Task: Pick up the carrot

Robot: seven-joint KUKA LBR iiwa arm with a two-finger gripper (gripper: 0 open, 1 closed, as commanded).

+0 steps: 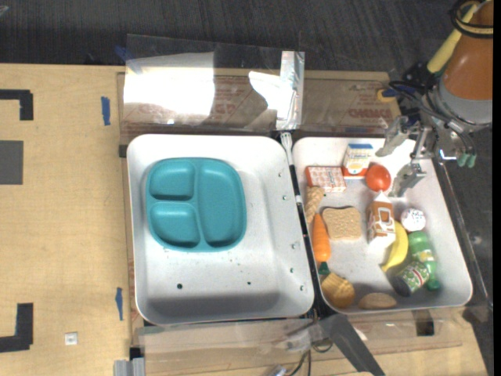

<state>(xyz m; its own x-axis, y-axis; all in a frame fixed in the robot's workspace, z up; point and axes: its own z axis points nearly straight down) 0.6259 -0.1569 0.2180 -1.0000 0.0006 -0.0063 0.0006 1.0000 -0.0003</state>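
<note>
The carrot (pixel 321 239) is orange and lies lengthwise along the left wall of the right bin (pixel 456 233), its green stub pointing toward the front. My gripper (pixel 405 157) hangs over the bin's far right part, well to the right of the carrot and beyond it. Its two fingers (pixel 412 172) are spread apart with nothing between them, just right of a red tomato (pixel 377 178).
The right bin also holds a slice of bread (pixel 342 224), a banana (pixel 397 249), a green bottle (pixel 416 269), small cartons (pixel 324 178) and baked pieces at the front. A teal divided plate (pixel 194 202) sits in the left bin (pixel 266 280).
</note>
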